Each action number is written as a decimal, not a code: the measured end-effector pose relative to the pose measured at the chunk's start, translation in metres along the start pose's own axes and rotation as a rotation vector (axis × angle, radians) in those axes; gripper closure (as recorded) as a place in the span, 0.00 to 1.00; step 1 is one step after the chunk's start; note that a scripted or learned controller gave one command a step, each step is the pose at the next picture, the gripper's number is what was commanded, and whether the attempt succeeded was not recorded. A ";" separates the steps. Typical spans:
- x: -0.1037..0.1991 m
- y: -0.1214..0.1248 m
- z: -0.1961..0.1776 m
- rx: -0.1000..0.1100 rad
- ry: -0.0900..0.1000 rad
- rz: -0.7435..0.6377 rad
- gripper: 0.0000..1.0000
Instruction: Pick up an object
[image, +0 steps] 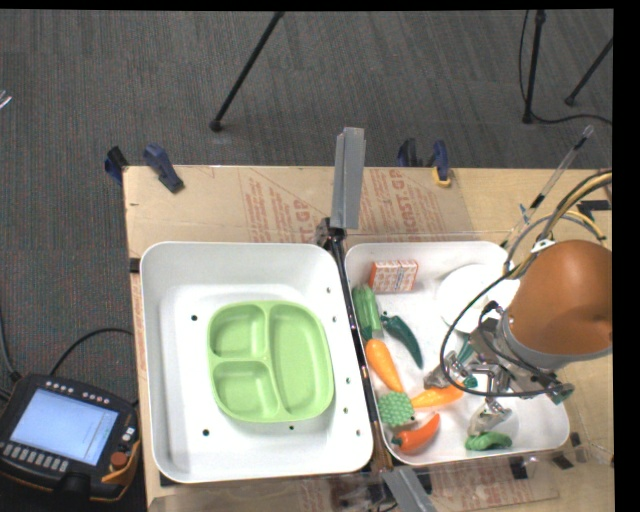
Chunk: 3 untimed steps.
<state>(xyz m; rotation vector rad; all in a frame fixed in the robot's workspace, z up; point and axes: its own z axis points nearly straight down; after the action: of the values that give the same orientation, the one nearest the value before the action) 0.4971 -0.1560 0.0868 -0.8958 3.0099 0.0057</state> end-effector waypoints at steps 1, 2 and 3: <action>-0.005 0.029 0.001 -0.002 0.002 -0.074 0.00; -0.040 0.068 0.001 -0.002 0.003 -0.095 0.00; -0.034 0.067 0.001 -0.002 0.004 -0.140 0.00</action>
<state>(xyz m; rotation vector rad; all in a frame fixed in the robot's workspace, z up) 0.4887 -0.0815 0.0862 -1.1061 2.9439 0.0061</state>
